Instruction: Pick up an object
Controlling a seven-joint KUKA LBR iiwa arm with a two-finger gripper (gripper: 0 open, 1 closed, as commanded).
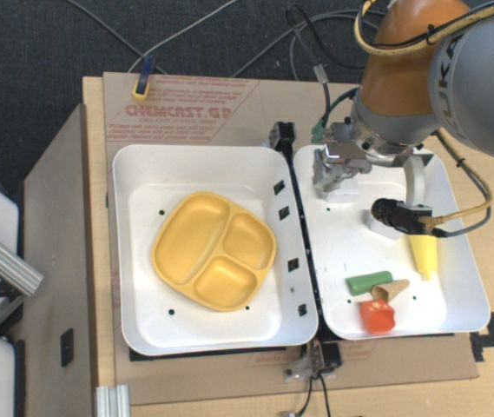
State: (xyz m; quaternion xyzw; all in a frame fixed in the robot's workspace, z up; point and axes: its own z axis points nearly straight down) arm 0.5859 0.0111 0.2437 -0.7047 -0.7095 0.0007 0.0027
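- We find the gripper (333, 170) low over the right bin's (342, 241) far left corner. We cannot tell its opening, and we see nothing in its grasp.
- The yellow piece (423, 257), green block (368, 281) and red object (378, 317) lie loose toward that bin's near right corner.
- The pick is not yet made.

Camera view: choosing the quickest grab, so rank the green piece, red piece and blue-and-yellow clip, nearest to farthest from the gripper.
From the gripper:
1. Green piece, right bin, near its front.
2. Red piece, same bin's front edge, past the green.
3. Blue-and-yellow clip, on cardboard behind the left bin.
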